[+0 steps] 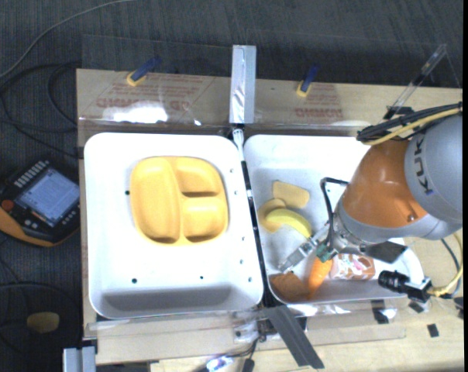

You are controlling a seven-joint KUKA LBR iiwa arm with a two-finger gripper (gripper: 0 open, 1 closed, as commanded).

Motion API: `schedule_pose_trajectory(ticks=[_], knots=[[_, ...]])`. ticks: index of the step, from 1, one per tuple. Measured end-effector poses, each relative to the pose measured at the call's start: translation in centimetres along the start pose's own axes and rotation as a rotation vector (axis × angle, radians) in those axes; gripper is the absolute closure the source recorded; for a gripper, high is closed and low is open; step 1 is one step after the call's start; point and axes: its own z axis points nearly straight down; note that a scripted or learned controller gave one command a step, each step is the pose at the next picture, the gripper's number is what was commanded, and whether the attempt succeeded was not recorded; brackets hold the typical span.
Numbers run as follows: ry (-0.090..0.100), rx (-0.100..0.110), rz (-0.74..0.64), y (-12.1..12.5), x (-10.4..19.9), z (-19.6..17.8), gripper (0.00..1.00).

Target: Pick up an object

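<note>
Camera view: reaching into right bin (253,208), near side.
Hovering gripper (311,253) low over carrot (318,273), just right of banana (288,222); finger state unreadable, cannot tell. Crowding against brown item (290,286) and packet (352,267); risking a glancing close, nudging carrot sideways or pinching a neighbour. Ignoring yellow tray (178,198), left bin.

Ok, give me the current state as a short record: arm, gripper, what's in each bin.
arm: reaches in from the right, over the right bin
gripper: low in the right bin's near part, just above the carrot; grasp not confirmed
right bin contents: carrot, banana, pale yellow wedge, brown piece at the near wall, a red and white packet
left bin contents: yellow divided tray
</note>
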Motion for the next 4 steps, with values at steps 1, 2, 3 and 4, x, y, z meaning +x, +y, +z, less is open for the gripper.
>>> schedule_pose_trajectory(ticks=[1,2,3,4], knots=[[0.009,0.005,0.253,1.7,-0.9,0.1,0.0],[0.006,0.006,0.49,4.0,-4.0,0.2,0.0],[0.003,0.004,0.489,4.1,-4.0,-0.8,1.0],[0.006,0.016,0.653,-0.8,-3.9,-5.6,1.0]])
